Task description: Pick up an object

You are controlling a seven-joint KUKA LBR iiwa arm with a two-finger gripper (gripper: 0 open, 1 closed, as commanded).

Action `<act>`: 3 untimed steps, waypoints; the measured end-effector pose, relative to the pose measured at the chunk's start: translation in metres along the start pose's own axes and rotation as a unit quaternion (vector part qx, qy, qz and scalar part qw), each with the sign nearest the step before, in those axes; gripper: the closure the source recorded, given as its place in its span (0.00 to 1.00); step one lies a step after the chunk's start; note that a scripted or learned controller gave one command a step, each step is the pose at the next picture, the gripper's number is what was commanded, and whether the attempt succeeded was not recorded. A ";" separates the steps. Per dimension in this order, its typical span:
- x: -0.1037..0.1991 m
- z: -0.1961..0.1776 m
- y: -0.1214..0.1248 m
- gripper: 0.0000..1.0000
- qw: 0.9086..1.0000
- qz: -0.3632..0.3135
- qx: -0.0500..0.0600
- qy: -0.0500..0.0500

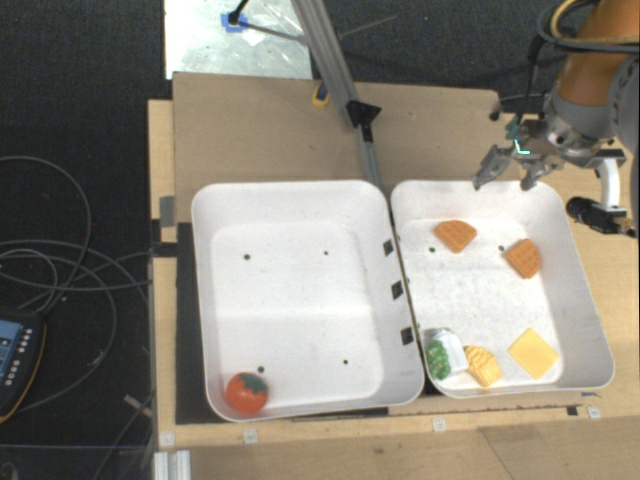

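Where the right bin ends, the open hand hovers, holding nothing.

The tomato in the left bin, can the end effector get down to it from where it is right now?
Probably yes. The tomato sits alone in the left bin's near corner with nothing over it. The end effector hangs above the right bin's far rim, so the arm must cross both bins.

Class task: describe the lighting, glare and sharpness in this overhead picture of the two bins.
Camera view: even, bright light washes out the bins with hardly any shadow; a glaring patch of floor shows at top; the tomato and food pieces look soft-edged; the gripper is slightly blurred.
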State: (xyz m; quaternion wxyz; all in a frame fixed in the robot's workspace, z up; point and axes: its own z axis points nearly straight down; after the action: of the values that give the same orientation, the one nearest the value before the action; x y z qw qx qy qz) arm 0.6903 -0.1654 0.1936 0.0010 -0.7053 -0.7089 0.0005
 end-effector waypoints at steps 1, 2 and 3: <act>0.000 -0.003 0.001 0.00 1.000 -0.001 -0.002 -0.001; -0.008 0.043 -0.002 0.00 1.000 0.002 0.000 -0.001; -0.016 0.092 -0.008 0.00 1.000 0.002 -0.001 -0.001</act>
State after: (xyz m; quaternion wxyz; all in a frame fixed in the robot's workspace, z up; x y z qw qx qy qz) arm 0.6817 -0.1810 0.1020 -0.0002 -0.7069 -0.7073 0.0005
